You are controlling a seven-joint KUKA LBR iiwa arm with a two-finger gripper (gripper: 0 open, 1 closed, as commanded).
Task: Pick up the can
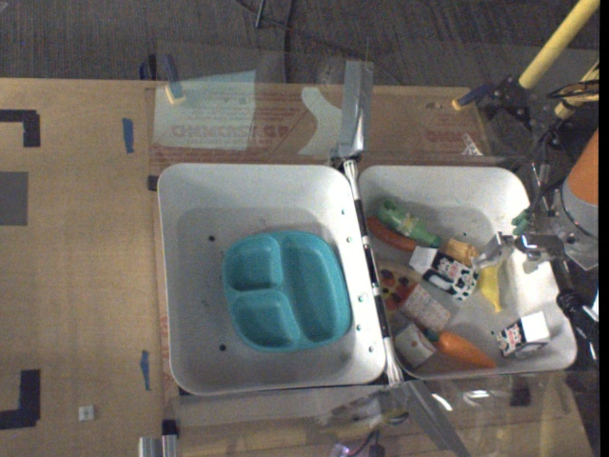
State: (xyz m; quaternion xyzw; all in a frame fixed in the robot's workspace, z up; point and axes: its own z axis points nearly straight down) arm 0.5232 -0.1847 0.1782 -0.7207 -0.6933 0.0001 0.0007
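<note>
The can (416, 339) lies on its side at the front left corner of the right bin (447, 181), its pale round end facing the front, next to an orange carrot (464, 350). My gripper (517, 248) hangs over the right side of that bin, above a yellow banana-like piece (490, 286). It is well to the right of and behind the can and does not touch it. Nothing can be seen held in it. The arm's orange band (587, 174) shows at the right edge.
The right bin also holds a green vegetable (407, 221), a red-orange piece (392, 236), a black-and-white carton (447, 274) and a second small carton (521, 336). The left bin (190, 255) holds a teal divided plate (285, 290). A metal divider (354, 112) stands behind the bins.
</note>
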